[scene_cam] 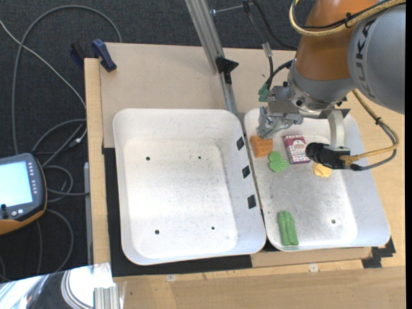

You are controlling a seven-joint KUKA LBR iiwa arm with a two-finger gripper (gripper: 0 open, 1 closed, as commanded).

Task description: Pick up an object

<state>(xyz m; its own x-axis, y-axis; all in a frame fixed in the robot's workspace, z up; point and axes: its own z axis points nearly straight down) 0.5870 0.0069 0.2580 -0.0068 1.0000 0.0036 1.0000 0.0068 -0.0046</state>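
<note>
My gripper (269, 129) hangs low over the far left corner of the right bin (374, 219), just above and touching the top of an orange block (261, 147). Close to the right of the block lie a small green piece (278, 163) and a maroon card box (296, 150). A yellow piece (322, 170) lies further right, partly behind a black fitting on the arm. Near the bin's front edge rests a long green object (288, 228). The arm's body hides the bin's far right part.
The left bin (126, 129) stands beside the right one, their rims meeting under black tabs (246, 171). A slanted metal pole (207, 34) rises behind the bins. A blue clamp (103, 54) sits at the bench's far left corner. A teach pendant (19, 192) and cables lie off the bench.
</note>
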